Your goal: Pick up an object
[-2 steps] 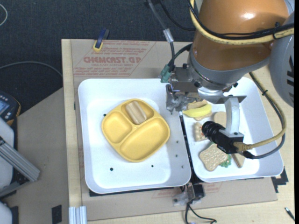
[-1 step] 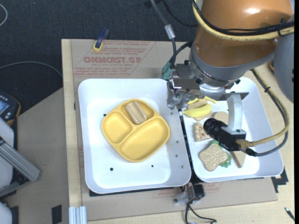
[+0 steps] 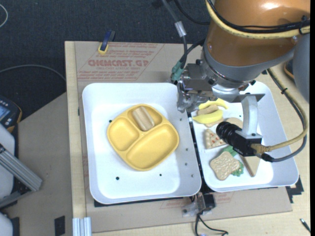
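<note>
The gripper (image 3: 189,95) hangs over the far edge where the 2 bins meet; how far it is open I cannot tell. A banana (image 3: 209,112) lies just beside it in the right bin's (image 3: 278,127) far left corner. The yellow plate (image 3: 142,139), holding perhaps a sausage (image 3: 143,117), fills the left bin (image 3: 93,132)
</note>
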`<state>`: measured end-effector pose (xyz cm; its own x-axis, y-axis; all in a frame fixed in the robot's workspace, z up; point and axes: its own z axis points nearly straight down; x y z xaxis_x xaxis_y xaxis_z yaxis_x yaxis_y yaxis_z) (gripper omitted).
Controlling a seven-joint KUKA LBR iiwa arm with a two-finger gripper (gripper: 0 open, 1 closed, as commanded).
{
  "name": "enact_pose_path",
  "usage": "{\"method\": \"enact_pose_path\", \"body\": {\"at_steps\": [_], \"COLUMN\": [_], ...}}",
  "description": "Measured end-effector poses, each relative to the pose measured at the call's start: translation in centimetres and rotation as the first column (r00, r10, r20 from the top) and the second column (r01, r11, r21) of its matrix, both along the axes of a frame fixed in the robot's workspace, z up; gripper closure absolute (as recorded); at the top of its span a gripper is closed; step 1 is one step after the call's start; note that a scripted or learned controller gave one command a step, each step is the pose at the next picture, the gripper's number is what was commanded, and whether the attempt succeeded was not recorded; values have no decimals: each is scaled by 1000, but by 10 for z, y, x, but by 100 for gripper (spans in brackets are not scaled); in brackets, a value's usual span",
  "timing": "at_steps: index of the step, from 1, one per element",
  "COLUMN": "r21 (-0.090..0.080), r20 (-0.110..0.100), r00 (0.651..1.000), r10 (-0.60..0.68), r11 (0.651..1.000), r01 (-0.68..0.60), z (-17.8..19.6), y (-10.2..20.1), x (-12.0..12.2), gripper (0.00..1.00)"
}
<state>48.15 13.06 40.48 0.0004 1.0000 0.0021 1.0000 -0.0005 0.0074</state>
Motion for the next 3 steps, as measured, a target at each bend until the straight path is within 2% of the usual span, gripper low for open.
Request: {"method": "enact_pose_path", "body": {"at_steps": [2, 3], "r21": [1, -5], "r20": [5, -13], "r00": [1000, 1000], "r10": [1, -7], "r11": [1000, 1000], "r01": [-1, 7], "z": [20, -21], "y": [1, -72], "x": [1, -3], "gripper": [100, 100]}}
